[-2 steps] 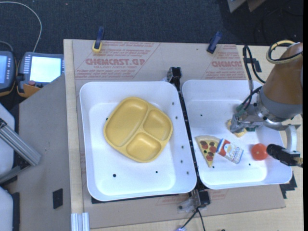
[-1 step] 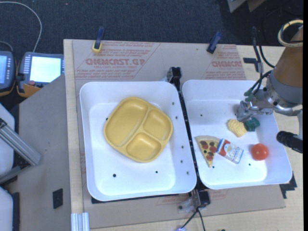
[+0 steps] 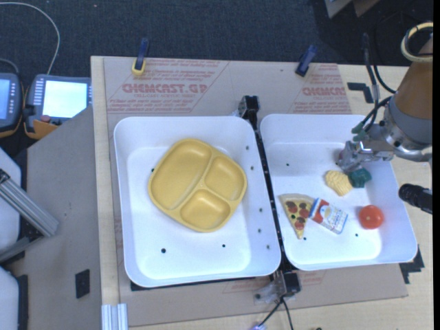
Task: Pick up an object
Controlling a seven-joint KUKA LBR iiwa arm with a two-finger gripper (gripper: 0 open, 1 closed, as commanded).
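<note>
The gripper (image 3: 349, 158) hangs low by the corn (image 3: 337, 181) and teal toy (image 3: 359, 178) — grip state I cannot tell — so centre over one before closing.

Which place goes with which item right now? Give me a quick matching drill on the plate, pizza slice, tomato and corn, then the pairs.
Things:
1. yellow divided plate
2. pizza slice
3. red tomato
4. corn cob

Places:
A. right bin, closest to the divider between the bins
B. right bin, just below the gripper
C. middle of the left bin
D. right bin, near its right wall

Pairs: 1-C, 2-A, 3-D, 4-B
</note>
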